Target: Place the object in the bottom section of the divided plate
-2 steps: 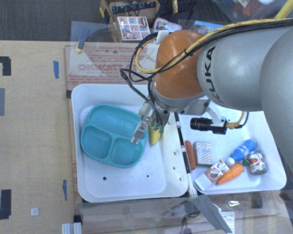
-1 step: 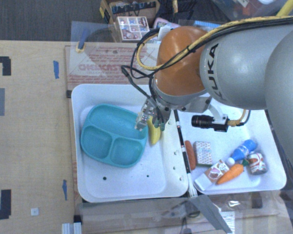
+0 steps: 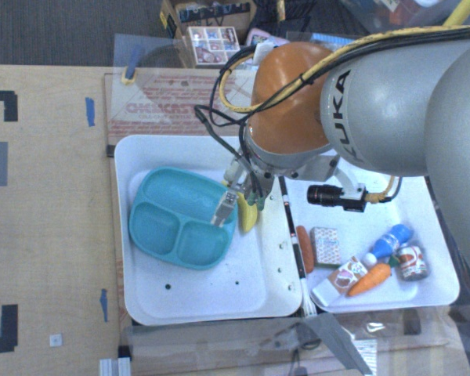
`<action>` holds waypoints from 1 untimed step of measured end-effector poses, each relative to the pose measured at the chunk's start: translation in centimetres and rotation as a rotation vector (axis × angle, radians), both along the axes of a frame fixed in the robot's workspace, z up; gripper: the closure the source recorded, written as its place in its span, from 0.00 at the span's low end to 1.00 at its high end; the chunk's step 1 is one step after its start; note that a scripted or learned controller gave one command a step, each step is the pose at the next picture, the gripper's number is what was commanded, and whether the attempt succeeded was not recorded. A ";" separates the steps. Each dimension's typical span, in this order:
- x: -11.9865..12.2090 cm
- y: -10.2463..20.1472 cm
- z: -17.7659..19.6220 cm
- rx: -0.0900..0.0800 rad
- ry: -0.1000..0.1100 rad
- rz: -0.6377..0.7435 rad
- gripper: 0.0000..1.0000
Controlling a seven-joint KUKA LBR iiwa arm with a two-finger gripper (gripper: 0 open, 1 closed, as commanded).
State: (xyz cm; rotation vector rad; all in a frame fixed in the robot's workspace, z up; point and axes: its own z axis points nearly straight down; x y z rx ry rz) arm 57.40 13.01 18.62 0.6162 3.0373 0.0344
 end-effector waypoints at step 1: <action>0.5 6.6 -7.8 -0.022 0.029 0.124 0.00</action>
